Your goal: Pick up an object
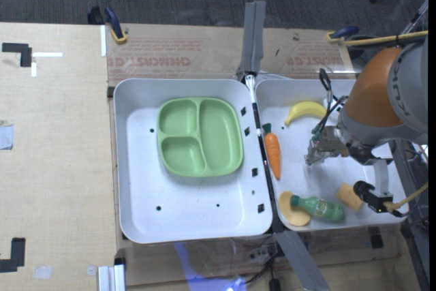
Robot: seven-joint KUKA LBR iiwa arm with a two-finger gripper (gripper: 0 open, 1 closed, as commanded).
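Green bottle point(319, 208) hugs the right bin's near edge; fingers point(317, 150) above it, grip unclear.

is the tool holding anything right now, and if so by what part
Nothing is held. The tool hangs over bare floor of the right bin, between the carrot and the banana, with no object between its fingers.

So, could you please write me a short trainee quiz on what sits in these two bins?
1. True or false: the green tray lies in the right bin.
2. Which item lies nearest the divider: A banana, B carrot, C bottle?
3. Fill in: the gripper hangs over the ___ bin.

Key: 1 false, it lies in the left bin; 2 B; 3 right.
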